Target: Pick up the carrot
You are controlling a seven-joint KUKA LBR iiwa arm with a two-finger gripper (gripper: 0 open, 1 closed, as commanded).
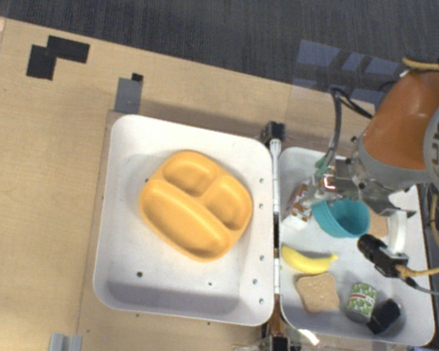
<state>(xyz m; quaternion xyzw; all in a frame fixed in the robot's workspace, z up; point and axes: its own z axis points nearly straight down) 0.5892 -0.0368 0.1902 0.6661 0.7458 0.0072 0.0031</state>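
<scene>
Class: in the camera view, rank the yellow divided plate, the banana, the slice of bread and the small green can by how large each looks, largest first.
1. Yellow divided plate
2. Banana
3. Slice of bread
4. Small green can
Banana and bread look close.

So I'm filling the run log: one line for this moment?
arm over right bin | pincer by teal cup | banana, bread lying | yellow plate in left bin

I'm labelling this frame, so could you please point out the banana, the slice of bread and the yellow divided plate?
banana [307,260]: camera view, middle of its curved body.
slice of bread [317,293]: camera view, centre of its top face.
yellow divided plate [186,222]: camera view, its long front compartment.
</scene>
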